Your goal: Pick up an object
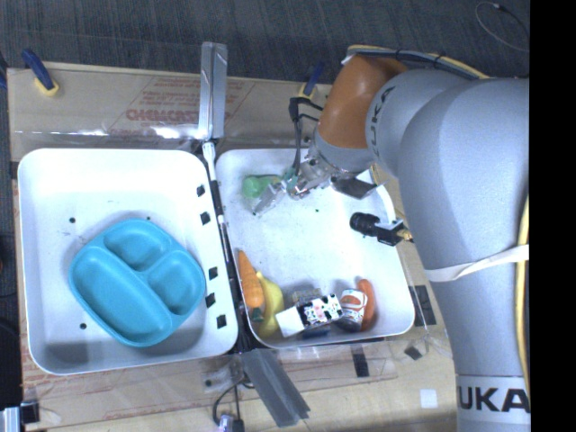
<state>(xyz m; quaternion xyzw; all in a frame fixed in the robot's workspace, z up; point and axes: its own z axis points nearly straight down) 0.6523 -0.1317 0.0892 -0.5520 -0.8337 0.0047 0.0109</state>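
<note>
Arm: we see the grey arm reaching from the right over the right bin (396, 322), orange band above the wrist.
Gripper (270, 196): we find it low in that bin's upper left part, right beside a green object (256, 185); we cannot tell how wide it stands or whether it has hold of anything.
Right bin's lower edge: we note a carrot (245, 275), a banana (270, 297), a small printed box (315, 313) and a reddish item (364, 302).
Left bin (45, 241): we see a blue divided plate (135, 282).
</note>
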